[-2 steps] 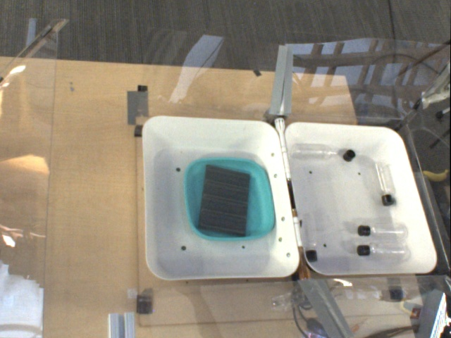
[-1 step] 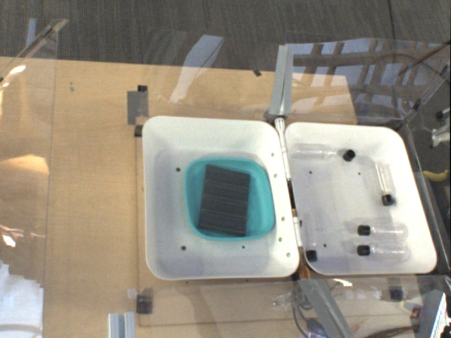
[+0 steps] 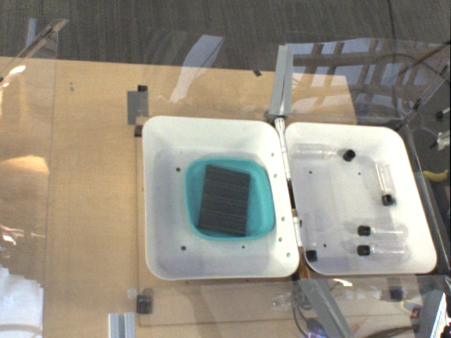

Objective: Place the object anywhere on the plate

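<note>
A teal plate (image 3: pixel 192 189) with rounded corners sits in the middle of the left bin (image 3: pixel 152 210). A dark grey ribbed rectangular block (image 3: pixel 225 200) lies flat on the plate, roughly centred, with its long side running front to back and tilted slightly. The whole block rests within the plate's rim.
The right bin (image 3: pixel 417 189) holds several clear tubes with black caps, among them one at the back (image 3: pixel 348 155), one at the right (image 3: pixel 387 200) and a pair near the front (image 3: pixel 364 239). A metal divider (image 3: pixel 281 83) runs back from between the bins. Wooden bench surrounds both bins.
</note>
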Controlling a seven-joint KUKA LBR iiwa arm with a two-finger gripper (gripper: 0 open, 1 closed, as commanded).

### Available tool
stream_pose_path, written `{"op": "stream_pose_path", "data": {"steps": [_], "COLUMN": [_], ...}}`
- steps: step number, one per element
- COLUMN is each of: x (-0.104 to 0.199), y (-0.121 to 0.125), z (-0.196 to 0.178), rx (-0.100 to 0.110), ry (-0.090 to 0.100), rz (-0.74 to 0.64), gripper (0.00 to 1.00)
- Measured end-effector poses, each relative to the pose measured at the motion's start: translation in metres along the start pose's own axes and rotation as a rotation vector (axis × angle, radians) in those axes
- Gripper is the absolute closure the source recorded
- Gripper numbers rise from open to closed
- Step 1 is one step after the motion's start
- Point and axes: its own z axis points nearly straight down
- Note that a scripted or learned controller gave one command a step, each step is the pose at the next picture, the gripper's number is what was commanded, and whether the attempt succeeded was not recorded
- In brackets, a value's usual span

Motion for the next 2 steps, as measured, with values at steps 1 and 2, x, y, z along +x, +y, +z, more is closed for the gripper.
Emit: {"op": "stream_pose_path", "data": {"steps": [1,2], "x": [0.001,0.030], "y": [-0.001,0.065], "z": [-0.001,0.001], "rx": [0.000,0.001], "ry": [0.001,0.000], "rz": [0.121,0.226], "gripper": [0.00,0.00]}}
